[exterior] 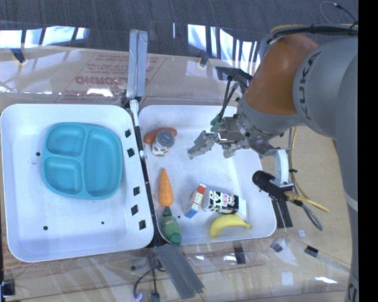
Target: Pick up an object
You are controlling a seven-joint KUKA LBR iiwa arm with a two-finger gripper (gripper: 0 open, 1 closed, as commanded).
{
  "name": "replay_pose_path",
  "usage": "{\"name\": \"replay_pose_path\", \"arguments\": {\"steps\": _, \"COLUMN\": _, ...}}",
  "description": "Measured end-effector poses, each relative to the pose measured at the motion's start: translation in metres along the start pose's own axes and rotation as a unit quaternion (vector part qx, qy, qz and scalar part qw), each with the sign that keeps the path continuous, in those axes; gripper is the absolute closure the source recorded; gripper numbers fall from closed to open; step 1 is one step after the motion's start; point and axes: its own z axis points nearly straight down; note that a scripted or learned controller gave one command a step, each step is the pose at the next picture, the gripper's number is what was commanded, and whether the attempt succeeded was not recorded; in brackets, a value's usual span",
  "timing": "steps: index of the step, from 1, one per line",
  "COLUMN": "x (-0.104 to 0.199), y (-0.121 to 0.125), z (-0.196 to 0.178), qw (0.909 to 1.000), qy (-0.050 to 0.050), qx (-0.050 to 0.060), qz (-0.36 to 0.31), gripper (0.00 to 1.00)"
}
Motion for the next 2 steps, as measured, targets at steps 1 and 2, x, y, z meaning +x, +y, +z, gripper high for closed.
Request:
{"name": "replay_pose_path", "arguments": {"steps": 1, "x": -0.014, "y": -0.001, "z": -0.099, "qw": 0.9866, "qy": -0.002, "qx": -0.004, "qz": -0.163, "gripper": 0.0}}
{"name": "replay_pose_path", "arguments": {"steps": 2, "x": 0.004, "y": -0.015, "z": 0.062, "qw": 0.9644, "qy": 0.0, "qx": -0.001, "qz": -0.264, "gripper": 0.0}}
